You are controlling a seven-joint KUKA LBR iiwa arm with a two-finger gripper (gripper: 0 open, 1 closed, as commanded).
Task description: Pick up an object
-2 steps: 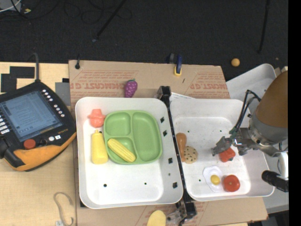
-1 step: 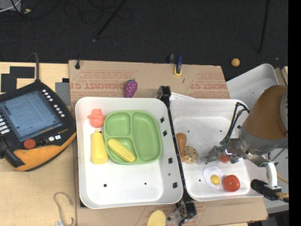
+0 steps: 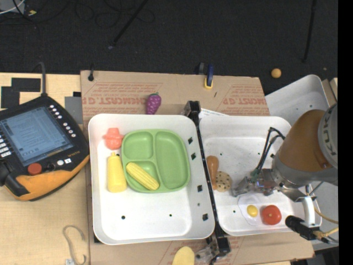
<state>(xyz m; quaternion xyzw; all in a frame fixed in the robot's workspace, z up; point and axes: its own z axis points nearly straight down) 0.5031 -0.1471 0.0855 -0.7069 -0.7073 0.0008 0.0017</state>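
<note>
cardboard sheet [image 3: 176, 95] under the bins has red print, upside down from this view, looks like "chemcast gp" repeated twice; rest of the lettering too small to read. teach pendant [image 3: 38, 139] sits left of the bins on the wood bench [image 3: 33, 225], screen lit, text not legible, orange-and-black housing. floor beyond the bench is dark carpet with cables [image 3: 127, 15] across it, and a small orange ball [image 3: 276, 73] lies on it at upper right.

left bin [image 3: 143, 225]: green divided plate [image 3: 157, 159] with a yellow corn cob [image 3: 142, 175] in its lower-left compartment. yellow bottle [image 3: 115, 173] just beside the plate's left edge, pink toy [image 3: 112, 138] above it. purple grape bunch [image 3: 153, 102] lies on the cardboard behind this bin. yellow item [image 3: 184, 255] on the cardboard at the bottom edge, in front of the bins.

right bin [image 3: 237, 131]: brown sausage-shaped piece [image 3: 212, 163] and a cookie [image 3: 222, 180] near the divider, fried egg [image 3: 251, 210] and red tomato [image 3: 271, 215] at the front, touching or nearly so.

gripper [image 3: 245, 186] is low in the right bin, just right of the cookie and above the egg. can't tell how far the claw is spread, and nothing visibly in it. arm [image 3: 306, 148] comes in from the right, orange band above the wrist.
</note>
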